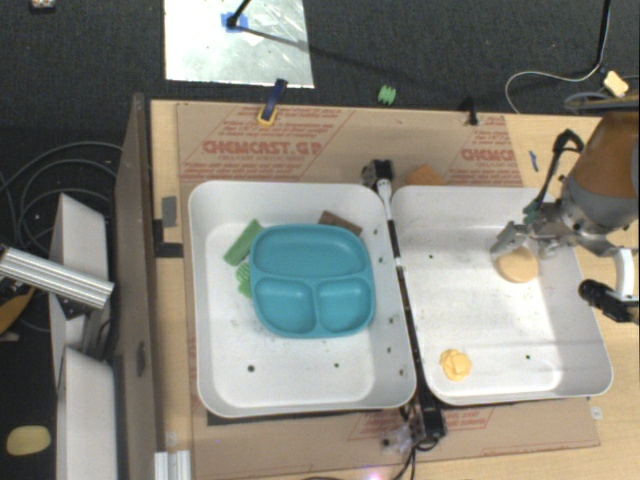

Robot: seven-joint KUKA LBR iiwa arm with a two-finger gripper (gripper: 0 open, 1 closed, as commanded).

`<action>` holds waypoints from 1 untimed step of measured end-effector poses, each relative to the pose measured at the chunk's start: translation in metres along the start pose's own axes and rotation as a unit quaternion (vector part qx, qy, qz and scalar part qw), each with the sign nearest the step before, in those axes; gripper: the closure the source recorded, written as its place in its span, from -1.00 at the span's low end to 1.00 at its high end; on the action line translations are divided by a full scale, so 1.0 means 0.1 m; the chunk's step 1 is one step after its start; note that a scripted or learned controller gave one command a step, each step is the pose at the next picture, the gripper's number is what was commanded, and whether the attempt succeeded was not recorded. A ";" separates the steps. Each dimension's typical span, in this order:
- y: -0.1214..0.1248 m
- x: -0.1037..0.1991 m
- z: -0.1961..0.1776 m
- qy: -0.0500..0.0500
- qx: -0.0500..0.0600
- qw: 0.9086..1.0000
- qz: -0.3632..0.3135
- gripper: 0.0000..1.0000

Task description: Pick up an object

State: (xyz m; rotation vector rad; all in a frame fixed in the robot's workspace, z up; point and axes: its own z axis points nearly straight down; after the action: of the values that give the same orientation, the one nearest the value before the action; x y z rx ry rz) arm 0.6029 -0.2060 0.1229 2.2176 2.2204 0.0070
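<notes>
Tan object (518, 266) seemingly under gripper (522, 240).

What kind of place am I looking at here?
Probably a robotics test lab: a robot arm reaches over two white bins holding a blue divided plate and toy food, with loose cables on the floor.

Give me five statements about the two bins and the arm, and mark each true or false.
1. The blue tray lies in the left bin. True.
2. The right bin holds a yellow piece near its front edge. True.
3. The gripper hangs over the left bin. False: it is over the right bin, by the tan piece.
4. The tray has a single compartment. False: it has three.
5. Green pieces poke out at the tray's left. True.
</notes>
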 end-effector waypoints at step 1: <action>-0.02 0.00 0.02 0.000 0.001 1.000 0.000 -1.00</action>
State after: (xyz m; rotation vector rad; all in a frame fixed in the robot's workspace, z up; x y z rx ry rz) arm 0.6010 -0.2059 0.1204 2.2194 2.2210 0.0038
